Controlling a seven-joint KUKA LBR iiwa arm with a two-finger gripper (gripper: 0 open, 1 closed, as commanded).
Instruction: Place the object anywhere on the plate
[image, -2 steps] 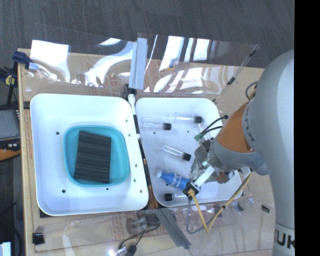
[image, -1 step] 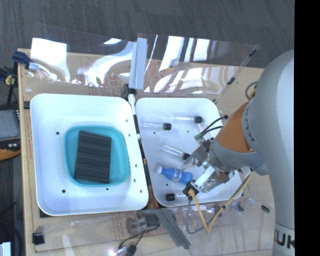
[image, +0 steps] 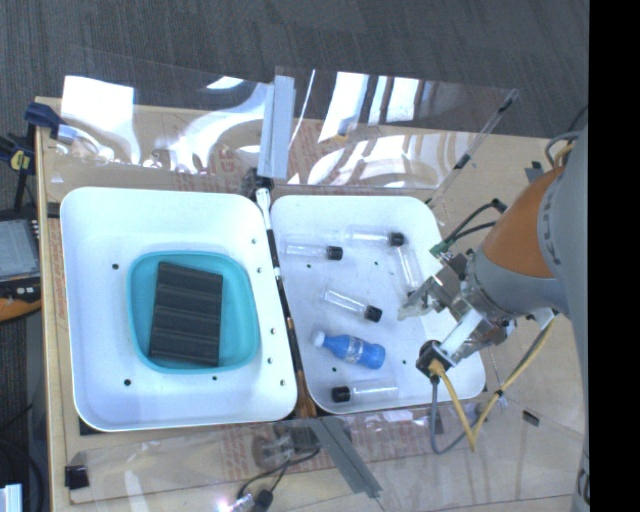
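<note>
A light blue plate (image: 240, 345) sits in the middle of the left white bin (image: 90, 230). A dark grey ridged block (image: 186, 313) lies flat on it, covering most of its floor. My gripper (image: 424, 304) hangs over the right edge of the right bin (image: 420, 215), far from the plate. It is near an upright-lying clear tube (image: 404, 262) with a black cap.
The right bin also holds a small blue bottle (image: 352, 349) and clear black-capped tubes (image: 313, 250) (image: 352, 303) (image: 365, 393). Yellow and black cables (image: 455, 400) hang below the wrist at the bin's lower right. A clear screen (image: 400, 130) stands behind the bins.
</note>
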